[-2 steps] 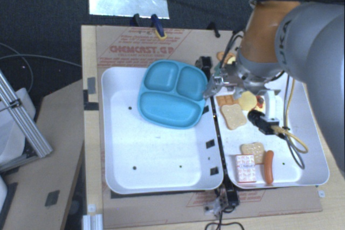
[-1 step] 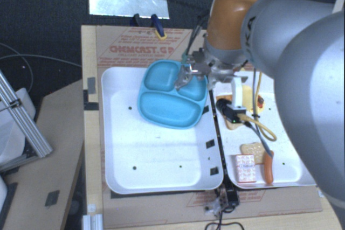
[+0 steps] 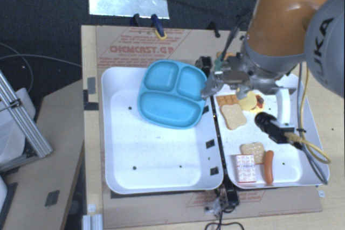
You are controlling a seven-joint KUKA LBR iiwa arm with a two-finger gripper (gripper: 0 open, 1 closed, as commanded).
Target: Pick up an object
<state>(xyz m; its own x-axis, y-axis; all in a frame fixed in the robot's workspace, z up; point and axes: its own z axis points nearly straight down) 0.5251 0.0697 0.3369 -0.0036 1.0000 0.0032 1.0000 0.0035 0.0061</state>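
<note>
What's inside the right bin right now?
A bread slice, cracker, sausage and pink wafer block lie in the right bin; the arm covers its far end.

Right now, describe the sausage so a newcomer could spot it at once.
Look in the white bin on the view's right, at its near end. The sausage lies there beside the pink-checked square. It is the only long, orange-red piece among flat ones.
</note>
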